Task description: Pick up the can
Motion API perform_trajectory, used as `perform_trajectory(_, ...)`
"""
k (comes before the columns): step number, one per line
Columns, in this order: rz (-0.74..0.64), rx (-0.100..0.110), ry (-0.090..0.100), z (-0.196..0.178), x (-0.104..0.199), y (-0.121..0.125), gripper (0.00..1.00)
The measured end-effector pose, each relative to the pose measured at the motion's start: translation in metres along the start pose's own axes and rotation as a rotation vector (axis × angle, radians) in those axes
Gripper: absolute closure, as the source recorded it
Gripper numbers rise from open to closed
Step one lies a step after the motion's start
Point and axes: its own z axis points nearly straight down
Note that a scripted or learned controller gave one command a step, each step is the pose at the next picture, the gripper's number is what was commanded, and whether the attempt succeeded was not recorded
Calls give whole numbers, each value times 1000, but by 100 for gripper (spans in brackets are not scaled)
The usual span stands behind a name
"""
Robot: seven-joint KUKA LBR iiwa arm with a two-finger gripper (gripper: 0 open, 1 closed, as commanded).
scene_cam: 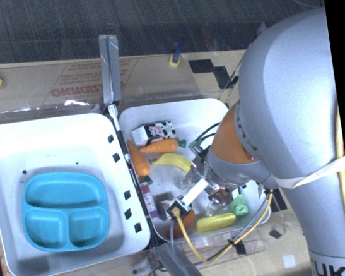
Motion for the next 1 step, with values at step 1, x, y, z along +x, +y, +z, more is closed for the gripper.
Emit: perform_trajectory(1,33,11,-16,-32,47,82,0)
